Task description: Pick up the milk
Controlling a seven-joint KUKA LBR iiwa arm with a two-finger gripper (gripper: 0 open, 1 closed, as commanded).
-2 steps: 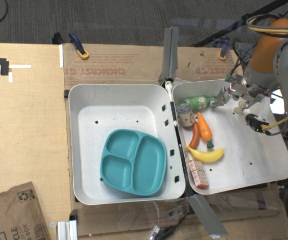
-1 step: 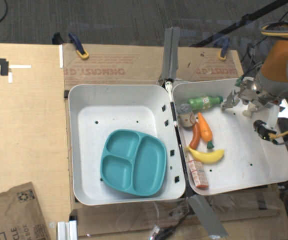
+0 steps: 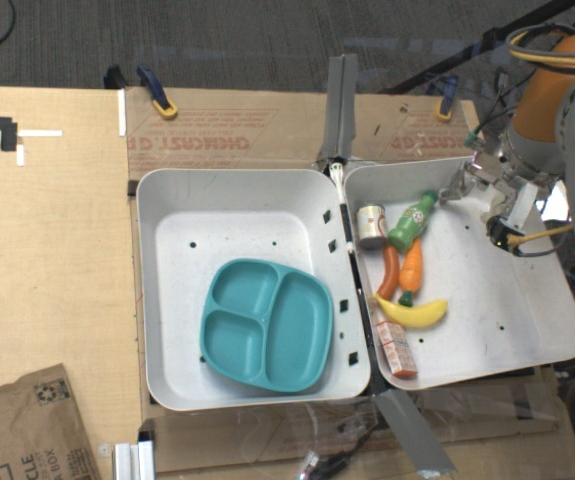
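Observation:
The milk [image 3: 395, 348] is a small white and reddish carton. It lies on its side in the right bin [image 3: 507, 318], near the front-left corner, just below a banana [image 3: 414, 313]. My gripper [image 3: 464, 181] hangs over the back of the right bin, well away from the carton and up to its right. It is just right of the green bottle's cap. Nothing shows in the gripper.
Clustered along the right bin's left side are a metal can [image 3: 370, 224], a green bottle [image 3: 411, 222], a carrot [image 3: 411, 266] and a red sausage [image 3: 389, 272]. The left bin [image 3: 167, 268] holds a teal divided plate [image 3: 266, 325]. A cable loops by the arm's wrist [image 3: 523, 236].

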